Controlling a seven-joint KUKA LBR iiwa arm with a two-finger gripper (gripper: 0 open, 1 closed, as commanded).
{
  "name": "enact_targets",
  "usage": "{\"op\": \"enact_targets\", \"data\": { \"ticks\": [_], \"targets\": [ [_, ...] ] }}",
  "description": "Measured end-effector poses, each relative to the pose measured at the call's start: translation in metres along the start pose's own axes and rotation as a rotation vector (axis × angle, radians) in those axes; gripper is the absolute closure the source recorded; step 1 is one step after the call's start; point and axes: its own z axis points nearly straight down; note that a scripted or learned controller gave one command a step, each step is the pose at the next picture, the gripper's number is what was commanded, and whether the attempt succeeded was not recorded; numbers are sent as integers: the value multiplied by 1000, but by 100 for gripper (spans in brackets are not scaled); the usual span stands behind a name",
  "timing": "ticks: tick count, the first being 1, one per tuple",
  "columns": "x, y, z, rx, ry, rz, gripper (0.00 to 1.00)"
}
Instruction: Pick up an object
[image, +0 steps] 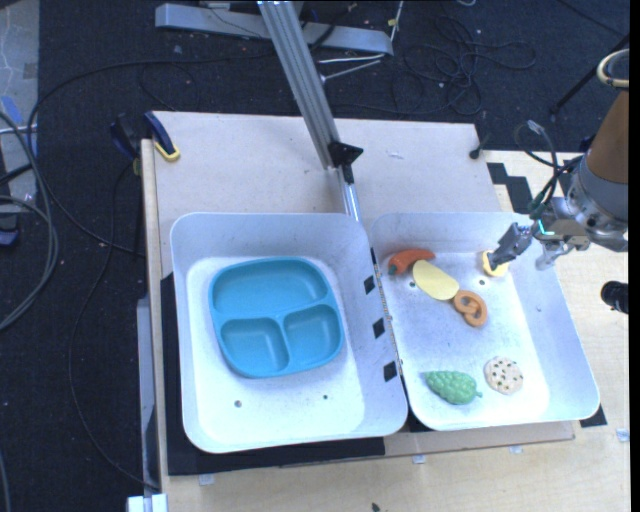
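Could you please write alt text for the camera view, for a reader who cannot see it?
The gripper hovers over the right bin, near a small yellow piece; a pretzel, cookie and green leaf lie there. A blue tray sits in the left bin.

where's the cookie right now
In the right bin, near its front right corner, just right of the green leaf and below the pretzel.

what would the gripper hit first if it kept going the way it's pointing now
The gripper points down and toward the left of the view, over the right bin. The small yellow piece at its tip would probably come first, then the bin floor; depth is hard to judge from this single view.
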Motion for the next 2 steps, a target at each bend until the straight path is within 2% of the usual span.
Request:
{"op": "enact_targets", "data": {
  "ticks": [1,2],
  "targets": [
    [0,1,-1,-2,0,0,0],
    [-4,1,62,3,1,2,0]
  ]
}}
